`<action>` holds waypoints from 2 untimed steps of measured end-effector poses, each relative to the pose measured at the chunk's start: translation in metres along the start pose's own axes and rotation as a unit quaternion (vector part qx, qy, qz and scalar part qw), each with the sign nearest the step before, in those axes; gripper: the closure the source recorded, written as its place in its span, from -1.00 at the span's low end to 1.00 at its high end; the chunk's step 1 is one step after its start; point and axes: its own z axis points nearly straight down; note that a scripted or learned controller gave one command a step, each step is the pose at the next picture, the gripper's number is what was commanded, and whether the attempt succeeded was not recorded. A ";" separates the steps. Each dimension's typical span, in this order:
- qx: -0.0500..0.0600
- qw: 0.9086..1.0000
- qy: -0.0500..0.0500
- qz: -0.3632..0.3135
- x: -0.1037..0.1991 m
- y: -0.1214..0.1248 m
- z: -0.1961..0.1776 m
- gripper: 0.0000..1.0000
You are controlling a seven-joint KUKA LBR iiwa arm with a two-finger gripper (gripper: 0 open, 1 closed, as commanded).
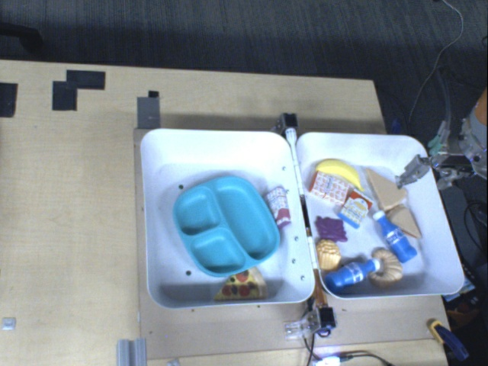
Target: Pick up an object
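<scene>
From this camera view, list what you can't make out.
- Gripper: small and blurred at the right bin's far corner; finger state unreadable.
- Arm: cut off by the right frame edge.
- Pizza slice toy: partly tucked under the blue tray.
- Snack box print: too small to read.

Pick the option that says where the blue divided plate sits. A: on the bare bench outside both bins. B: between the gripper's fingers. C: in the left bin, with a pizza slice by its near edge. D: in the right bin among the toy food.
C: the blue divided plate lies on the floor of the left bin, and the pizza slice lies just below it.
</scene>
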 end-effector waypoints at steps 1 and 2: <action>-0.001 1.000 0.000 0.001 -0.010 -0.039 0.130 -1.00; -0.002 1.000 0.000 0.000 -0.010 -0.038 0.119 1.00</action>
